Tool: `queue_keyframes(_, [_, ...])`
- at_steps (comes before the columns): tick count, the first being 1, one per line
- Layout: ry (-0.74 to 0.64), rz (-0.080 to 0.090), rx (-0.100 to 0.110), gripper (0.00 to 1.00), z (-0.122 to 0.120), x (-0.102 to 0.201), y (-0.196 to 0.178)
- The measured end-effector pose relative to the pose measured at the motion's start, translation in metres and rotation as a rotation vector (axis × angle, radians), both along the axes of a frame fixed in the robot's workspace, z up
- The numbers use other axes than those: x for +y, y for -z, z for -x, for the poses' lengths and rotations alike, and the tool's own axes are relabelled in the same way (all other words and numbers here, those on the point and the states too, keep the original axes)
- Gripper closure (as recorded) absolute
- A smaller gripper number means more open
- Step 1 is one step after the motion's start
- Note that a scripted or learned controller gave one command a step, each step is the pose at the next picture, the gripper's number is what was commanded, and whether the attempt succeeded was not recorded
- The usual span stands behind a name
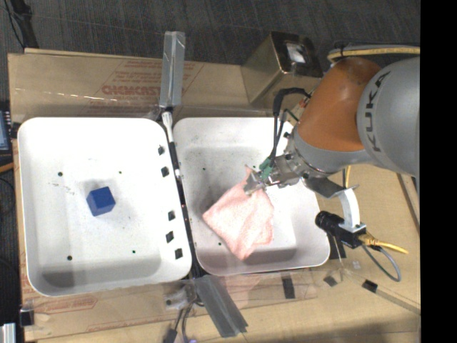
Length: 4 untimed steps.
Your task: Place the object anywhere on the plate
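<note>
Two shallow white bins sit side by side on the counter. A pink cloth [241, 219] lies crumpled in the right bin [214, 138], toward its near edge, and a small blue cube [101, 200] rests on the floor of the left bin [43, 138], well apart from the cloth. The gripper [258, 179] is seen at the cloth's upper corner, touching or just above it; whether it is open or closed cannot be told, since the tip is small and partly masked by the wrist, so no hold on the cloth can be claimed.

No plate can be made out with certainty, so the target of the placement is left unclear. From here, the likely failure is judged to be a pinch on one thin corner: the soft fabric could slip free when lifted, or drape and drag over the divider [173, 184] between the bins. The cables [385, 252] near the right bin's far corner could also be caught by the wrist.

The bins rest on brown cardboard [86, 84] laid over the counter, with dark carpeted floor [214, 6] beyond the back edge.
</note>
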State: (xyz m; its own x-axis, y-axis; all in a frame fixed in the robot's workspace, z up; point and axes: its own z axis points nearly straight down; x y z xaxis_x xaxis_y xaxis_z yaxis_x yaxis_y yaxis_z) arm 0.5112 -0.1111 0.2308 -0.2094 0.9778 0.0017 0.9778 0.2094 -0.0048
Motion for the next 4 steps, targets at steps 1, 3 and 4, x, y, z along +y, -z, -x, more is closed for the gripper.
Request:
queue_keyframes(1, [-0.405,-0.001,-0.001,1.0,-0.002,0.043,-0.005])
queue_keyframes(3, [-1.213,0.0,-0.006,1.0,-0.023,0.144,-0.002])
queue_keyframes(4, [-1.359,-0.001,-0.006,1.0,-0.03,0.187,-0.006])
